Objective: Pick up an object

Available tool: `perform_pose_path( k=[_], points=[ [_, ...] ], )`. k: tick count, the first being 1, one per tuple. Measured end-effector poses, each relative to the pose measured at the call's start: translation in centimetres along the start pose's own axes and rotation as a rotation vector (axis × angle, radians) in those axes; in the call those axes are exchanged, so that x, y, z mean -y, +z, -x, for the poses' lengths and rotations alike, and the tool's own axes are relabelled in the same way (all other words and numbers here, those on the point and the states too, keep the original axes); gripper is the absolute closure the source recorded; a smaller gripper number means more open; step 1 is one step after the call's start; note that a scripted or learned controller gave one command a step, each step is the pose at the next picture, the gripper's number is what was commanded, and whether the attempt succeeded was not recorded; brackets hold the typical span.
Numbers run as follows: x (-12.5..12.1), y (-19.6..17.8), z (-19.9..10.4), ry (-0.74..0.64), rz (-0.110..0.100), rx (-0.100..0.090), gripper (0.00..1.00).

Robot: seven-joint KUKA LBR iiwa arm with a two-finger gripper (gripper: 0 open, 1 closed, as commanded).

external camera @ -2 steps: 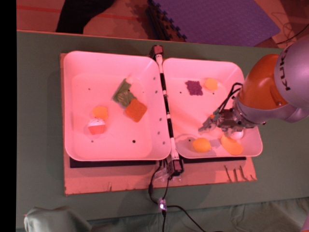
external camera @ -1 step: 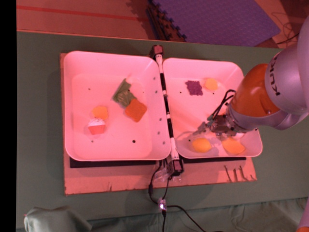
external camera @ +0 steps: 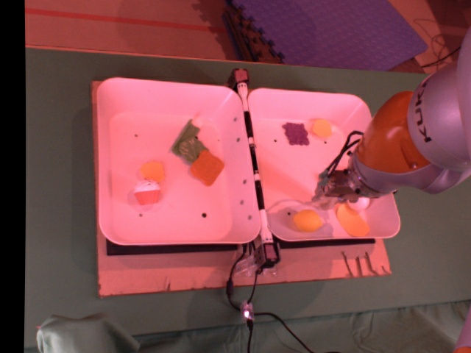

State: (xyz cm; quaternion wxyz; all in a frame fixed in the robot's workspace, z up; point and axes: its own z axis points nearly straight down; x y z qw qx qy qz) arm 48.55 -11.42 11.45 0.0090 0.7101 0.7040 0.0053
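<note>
In the camera view, the hand (external camera: 337, 190) hangs low over the right bin (external camera: 309, 101), just beside a lemon (external camera: 308, 220) and an orange slice (external camera: 353, 221). Its grip I cannot tell. Crowded near the bin's front wall, it may nudge both away, or close between them on nothing.

The bench (external camera: 66, 160) is covered in green cloth. A brown board (external camera: 169, 282) lies on it under the 2 bins. A black cable (external camera: 243, 285) runs from the board's front edge toward the bench's front edge. Purple foam mats (external camera: 316, 17) lie on the floor (external camera: 110, 13) beyond the bench's back edge.
</note>
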Motion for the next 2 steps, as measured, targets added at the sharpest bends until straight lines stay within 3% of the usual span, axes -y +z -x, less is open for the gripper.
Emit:
perform_pose_path(
  k=[2],
  points=[
    [-1.0, -11.4, 0.2, -0.006, -0.01, -0.002, 1.0]
  ],
)
